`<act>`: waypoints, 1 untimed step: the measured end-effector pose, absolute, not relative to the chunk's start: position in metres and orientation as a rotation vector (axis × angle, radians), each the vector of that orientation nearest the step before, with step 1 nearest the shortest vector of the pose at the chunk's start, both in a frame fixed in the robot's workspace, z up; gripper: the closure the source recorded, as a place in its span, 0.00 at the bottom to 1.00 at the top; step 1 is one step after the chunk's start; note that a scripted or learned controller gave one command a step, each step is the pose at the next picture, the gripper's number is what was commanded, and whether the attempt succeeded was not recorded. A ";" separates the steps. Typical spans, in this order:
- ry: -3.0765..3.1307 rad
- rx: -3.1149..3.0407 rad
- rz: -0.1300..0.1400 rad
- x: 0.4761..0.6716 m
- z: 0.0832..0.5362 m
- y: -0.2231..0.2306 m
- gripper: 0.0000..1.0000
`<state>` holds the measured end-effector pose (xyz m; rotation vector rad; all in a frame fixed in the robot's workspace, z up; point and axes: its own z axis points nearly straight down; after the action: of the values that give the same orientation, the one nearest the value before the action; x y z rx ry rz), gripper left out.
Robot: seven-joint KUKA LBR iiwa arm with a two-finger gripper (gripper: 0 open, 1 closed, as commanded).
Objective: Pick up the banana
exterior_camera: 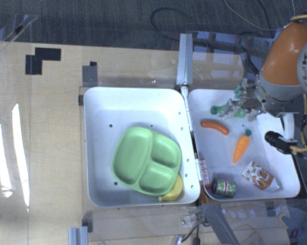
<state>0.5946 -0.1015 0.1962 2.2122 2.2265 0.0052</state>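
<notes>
Left bin (99,137): banana (174,191) seemingly under plate (148,160), well apart from jaws.

banana (173,190) mostly hidden: just a yellow end pokes out at the 5 o'clock rim of the green plate (146,160), rest is under it, so can't tell its length or how it lies
arm (288,55) cut off by the frame edge at 3 o'clock, and it covers the 3 o'clock wall of the right bin (204,131)
gripper (235,107) blurred at that bin's 12 o'clock; green bit (215,109) just beside it at its 9 o'clock, can't tell what it is or whether they touch
can (224,187) at 7 o'clock and packet (258,176) at 5 o'clock: print too small to read
</notes>
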 end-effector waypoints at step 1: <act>2.197 2.241 0.005 0.524 0.170 -0.093 0.00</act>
<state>0.5239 -0.0927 0.1698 2.2408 2.1973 0.0053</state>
